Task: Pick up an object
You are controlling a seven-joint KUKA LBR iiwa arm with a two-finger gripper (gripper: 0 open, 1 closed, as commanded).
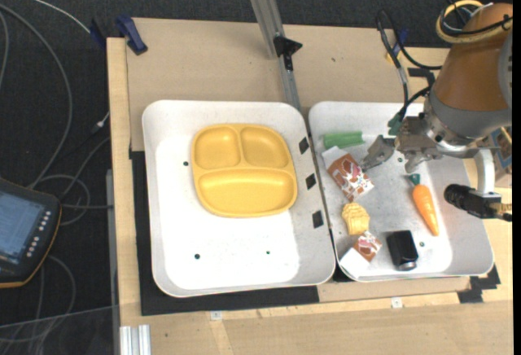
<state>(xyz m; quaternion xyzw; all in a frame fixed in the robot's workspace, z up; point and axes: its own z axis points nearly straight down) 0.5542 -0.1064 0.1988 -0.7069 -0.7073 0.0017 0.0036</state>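
The tool (396, 151), spread wide and empty, should drop squarely over the carrot (425, 208) just below it (centred, not clipping the tip).

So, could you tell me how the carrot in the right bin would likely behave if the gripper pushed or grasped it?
The carrot looks like a smooth, stiff toy, so it should keep its shape. Its rounded, tapering body lies flat on the right bin floor, so a sideways push would probably roll or swing it. The taper might let it slip from the gripper if grasped near the tip.

Tray (244, 168) in left bin (163, 207); carrot (426, 207) in right bin (480, 252).
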